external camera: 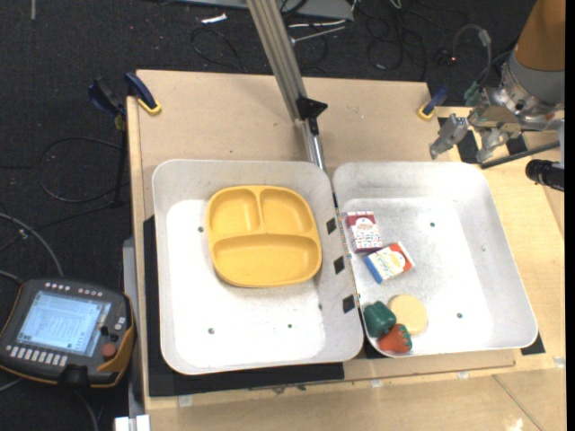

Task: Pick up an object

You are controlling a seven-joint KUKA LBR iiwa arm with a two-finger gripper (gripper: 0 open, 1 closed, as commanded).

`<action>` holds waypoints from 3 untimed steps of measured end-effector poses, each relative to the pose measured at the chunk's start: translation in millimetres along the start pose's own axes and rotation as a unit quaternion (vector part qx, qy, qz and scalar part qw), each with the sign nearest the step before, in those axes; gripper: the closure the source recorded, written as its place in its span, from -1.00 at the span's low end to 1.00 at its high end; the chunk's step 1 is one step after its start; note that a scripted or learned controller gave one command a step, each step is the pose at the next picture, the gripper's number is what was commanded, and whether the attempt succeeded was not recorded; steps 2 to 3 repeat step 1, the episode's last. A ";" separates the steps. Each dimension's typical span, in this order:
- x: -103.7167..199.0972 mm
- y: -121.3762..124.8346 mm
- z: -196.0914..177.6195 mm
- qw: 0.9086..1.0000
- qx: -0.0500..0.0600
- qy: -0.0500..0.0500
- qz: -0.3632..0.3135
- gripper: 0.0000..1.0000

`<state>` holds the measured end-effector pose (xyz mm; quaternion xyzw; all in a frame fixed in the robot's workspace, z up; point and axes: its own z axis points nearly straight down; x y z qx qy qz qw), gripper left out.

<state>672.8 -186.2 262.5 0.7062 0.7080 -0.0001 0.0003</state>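
Note:
In the right bin [467, 241] lie a small red and white carton [364, 231], a white, blue and orange packet [388, 263], a pale round disc [409, 312], and a green and red toy vegetable [386, 327] in the near left corner. My gripper [476, 137] hangs at the upper right, above the bench beyond the right bin's far edge, well clear of all the objects. Its fingers [446, 139] stand spread apart with nothing between them.
A yellow divided plate [263, 236] sits in the left bin [180, 268]. A slanted metal pole [280, 48] rises from the seam between the bins. A teach pendant [63, 330] lies off the bench at the lower left. Clamps [144, 97] grip the bench's far corners.

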 end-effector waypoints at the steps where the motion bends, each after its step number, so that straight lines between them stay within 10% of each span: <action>1: -0.1 0.0 -0.1 1.000 0.000 0.000 0.000 -1.00; 3: -0.1 0.0 -0.1 1.000 0.000 0.000 0.000 -1.00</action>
